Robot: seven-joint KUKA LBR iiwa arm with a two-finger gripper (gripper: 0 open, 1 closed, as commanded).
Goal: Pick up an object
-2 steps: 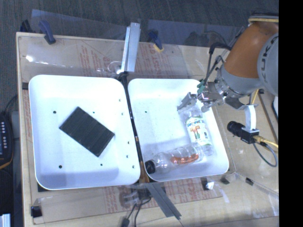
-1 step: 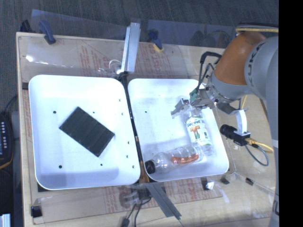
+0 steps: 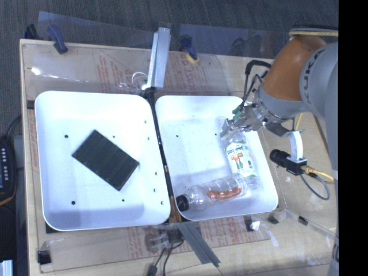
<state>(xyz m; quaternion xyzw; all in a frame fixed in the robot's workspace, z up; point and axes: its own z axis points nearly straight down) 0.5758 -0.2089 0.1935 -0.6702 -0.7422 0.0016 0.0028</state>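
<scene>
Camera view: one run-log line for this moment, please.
gripper: over right bin, at upright bottle | lying bottle: front wall | dark pad: left bin

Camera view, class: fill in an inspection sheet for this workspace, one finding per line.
Surface: bench bearing left bin and right bin.
Job's things: dark flat pad in left bin; two clear plastic bottles in right bin, upright-lying bottle by the right wall, bottle with black cap along the front wall.
Clutter: nothing seen.
Grippers: gripper low at the first bottle's top end.
Cables: black cable beside wrist.
Surroundings: blue clamps on rear edge.
</scene>
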